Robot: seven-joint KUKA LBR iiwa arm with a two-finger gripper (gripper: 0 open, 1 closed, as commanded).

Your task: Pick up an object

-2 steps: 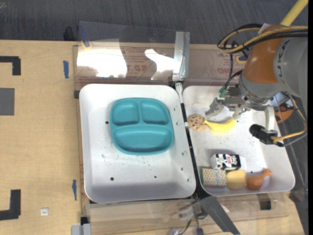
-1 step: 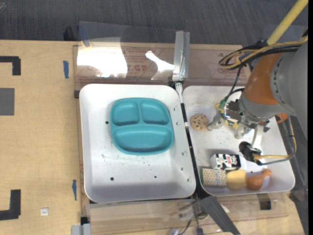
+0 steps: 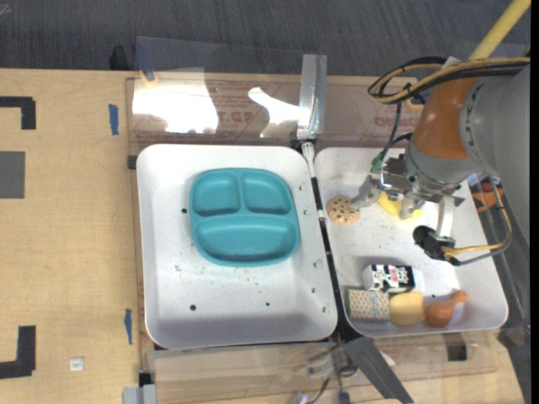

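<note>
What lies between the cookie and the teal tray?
In the camera view, bare white floor of both bins and their two adjoining rims lie between the cookie and the teal tray; no other object.

— What sits in the left bin?
— A teal divided plate, centre-left of frame.
— And around it?
— A tan worktop with black corner marks and blue tape.

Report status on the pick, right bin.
Gripper low in right bin, over yellow item; grasp unconfirmed. Cookie just left of it, apart. Four more items along near wall, not in the way.
</note>
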